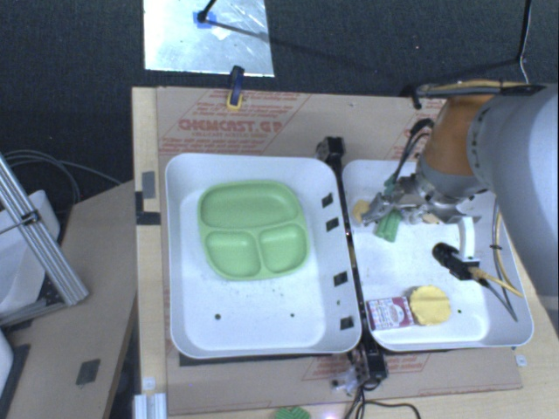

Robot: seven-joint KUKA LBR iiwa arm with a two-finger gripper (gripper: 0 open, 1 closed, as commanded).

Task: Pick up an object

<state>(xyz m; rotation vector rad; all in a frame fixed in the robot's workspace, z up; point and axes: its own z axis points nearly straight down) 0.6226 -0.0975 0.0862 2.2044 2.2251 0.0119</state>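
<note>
A robotics lab is showing here: a grey industrial arm with an orange band [489, 138] is reaching over a wooden tabletop [262, 116] bearing two shallow white plastic bins [188, 321], beside an aluminium frame rail [39, 243], loose black cables [61, 166] and dark carpet [70, 51].

- The arm [515, 138] enters from the right of the camera view and bulks over the upper right corner of the right bin [472, 334], its grey shell the widest part.
- Its orange band [454, 138] sits just above the wrist, over that bin's far rim.
- The wrist slopes down and leftward into the bin.
- The gripper [389, 212] (metal, 2 fingers) hangs low over the bin's upper left part, near the wall it shares with the neighbouring bin.
</note>
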